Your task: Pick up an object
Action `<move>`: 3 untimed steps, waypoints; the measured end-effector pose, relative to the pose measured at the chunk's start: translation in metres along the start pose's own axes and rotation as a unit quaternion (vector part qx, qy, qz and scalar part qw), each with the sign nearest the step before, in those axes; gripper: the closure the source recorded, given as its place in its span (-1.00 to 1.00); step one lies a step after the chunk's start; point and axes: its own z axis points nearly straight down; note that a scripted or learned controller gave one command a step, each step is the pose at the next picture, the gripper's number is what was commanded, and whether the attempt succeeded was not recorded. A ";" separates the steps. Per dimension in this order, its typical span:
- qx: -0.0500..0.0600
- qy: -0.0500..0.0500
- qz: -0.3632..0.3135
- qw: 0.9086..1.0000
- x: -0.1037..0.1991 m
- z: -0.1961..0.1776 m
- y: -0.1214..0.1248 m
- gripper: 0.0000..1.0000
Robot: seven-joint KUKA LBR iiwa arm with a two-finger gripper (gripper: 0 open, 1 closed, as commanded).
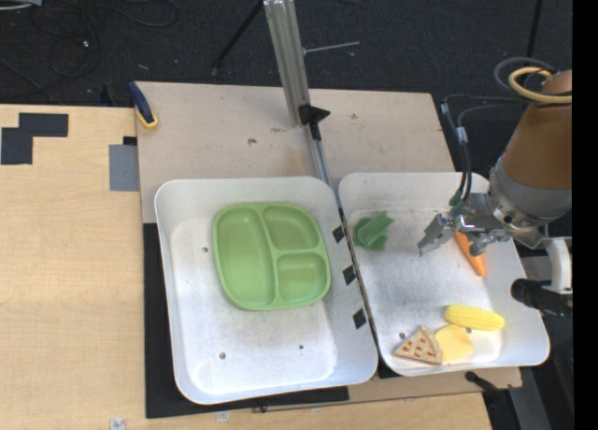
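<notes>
worktop point(234, 129): tan board carrying two shallow white bins side by side, with an aluminium post standing at its far edge.
left bin point(177, 344): well clear of the jaws on their left; holds a light-green three-compartment plastic plate point(272, 256).
right bin point(411, 269): the jaws work over its far right part.
arm point(542, 152): grey with an orange band, reaching in from the right, wrist low over the right bin.
jaws point(441, 234): tips look spread apart with nothing between them; small and dark, so low confidence.
yellow toy corn cob point(475, 318): nearer the camera than the jaws, slightly right, well apart.
green crumpled toy leaf point(374, 231): left of the jaws, near but not touching.
tan waffle-patterned wedge point(418, 347): front of the bin, beside a pale yellow cheese-like wedge point(455, 344).
orange toy carrot point(472, 253): just right of the jaws, partly under the wrist; likely target.
advice: centre over the carrot, align the jaws across its narrow width, descend fully before closing.
</notes>
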 end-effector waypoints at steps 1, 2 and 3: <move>-0.006 -0.001 -0.001 1.000 0.000 -0.006 0.002 -1.00; -0.003 0.000 -0.001 1.000 0.005 0.050 -0.007 -1.00; -0.002 0.000 -0.001 1.000 0.005 0.115 -0.008 -1.00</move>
